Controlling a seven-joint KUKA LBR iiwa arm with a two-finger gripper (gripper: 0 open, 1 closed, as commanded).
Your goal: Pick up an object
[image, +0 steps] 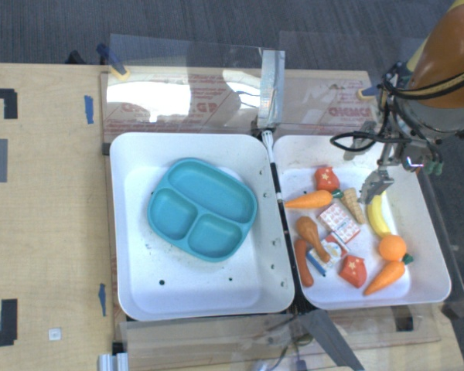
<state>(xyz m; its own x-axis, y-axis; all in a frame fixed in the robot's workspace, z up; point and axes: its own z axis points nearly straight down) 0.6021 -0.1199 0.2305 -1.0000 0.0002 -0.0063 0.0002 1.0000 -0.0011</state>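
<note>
The right bin [429,207] holds several toy foods: a red tomato [327,178], a carrot [309,200], an ice cream cone [353,205], a yellow banana [380,215], an orange [392,247], a second carrot [385,277], a strawberry [353,270], a drumstick [313,234], a sausage [302,263] and a small printed box [339,221]. My gripper [375,185] hangs low over the bin's upper right part, just above the top of the banana and right of the cone. Nothing is visibly held.
The left bin [131,207] contains a teal divided plate [203,209]. A clear plastic wall [271,91] stands behind both bins. Cables [356,139] loop off the wrist to the left. The wooden bench [39,207] extends to the left.
</note>
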